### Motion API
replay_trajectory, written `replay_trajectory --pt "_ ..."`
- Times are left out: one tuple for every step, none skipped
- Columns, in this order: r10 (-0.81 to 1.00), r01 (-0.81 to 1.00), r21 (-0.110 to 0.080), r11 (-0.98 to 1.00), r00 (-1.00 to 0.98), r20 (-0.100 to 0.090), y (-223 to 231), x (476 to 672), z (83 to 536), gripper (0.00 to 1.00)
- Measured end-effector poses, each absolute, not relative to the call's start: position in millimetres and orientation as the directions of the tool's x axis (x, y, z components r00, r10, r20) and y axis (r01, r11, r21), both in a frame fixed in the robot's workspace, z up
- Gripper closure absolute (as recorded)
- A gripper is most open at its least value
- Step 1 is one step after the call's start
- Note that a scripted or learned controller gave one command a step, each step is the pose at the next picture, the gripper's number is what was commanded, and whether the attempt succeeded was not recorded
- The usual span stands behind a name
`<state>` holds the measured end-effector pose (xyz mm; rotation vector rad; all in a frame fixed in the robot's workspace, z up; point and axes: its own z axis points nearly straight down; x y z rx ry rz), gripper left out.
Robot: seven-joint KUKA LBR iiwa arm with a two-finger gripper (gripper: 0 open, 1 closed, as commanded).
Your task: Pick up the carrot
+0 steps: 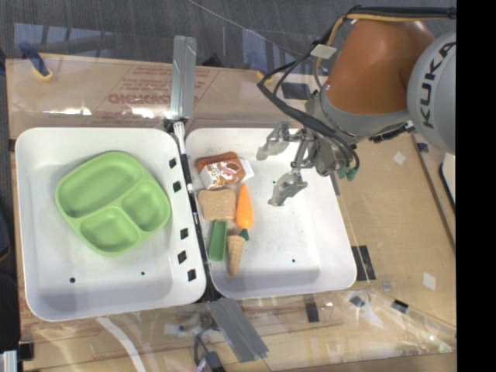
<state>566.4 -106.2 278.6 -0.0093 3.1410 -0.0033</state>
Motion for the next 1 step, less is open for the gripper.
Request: replay_trajectory --pt "-0.259 -0.259 0.004 0.966 -0.966 0.006 -118.6 597.4 127.2 0.0"
